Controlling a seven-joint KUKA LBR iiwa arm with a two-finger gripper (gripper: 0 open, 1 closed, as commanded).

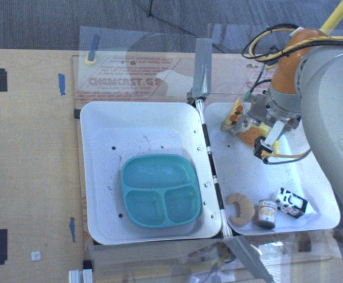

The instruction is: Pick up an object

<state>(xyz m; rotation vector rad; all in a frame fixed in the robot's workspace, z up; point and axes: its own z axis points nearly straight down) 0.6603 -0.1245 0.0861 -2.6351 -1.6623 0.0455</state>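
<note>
My gripper (258, 130) is low in the right bin (313, 175), at its far left part. An orange object (248, 137) lies right under and beside it, partly hidden by the gripper body. A yellow and red packet (234, 115) leans just to the gripper's left, near the bin's back corner. Along the near edge of the same bin lie a tan curved pastry-like piece (240, 210), a small can (267, 213) and a black and white packet (292, 203).
The left bin (100, 128) holds a teal divided plate (159, 190) in its near half. A metal divider (209, 152) runs between the two bins. The arm's grey body (336, 111) covers the right bin's right side, with yellow cables looping above the wrist.
</note>
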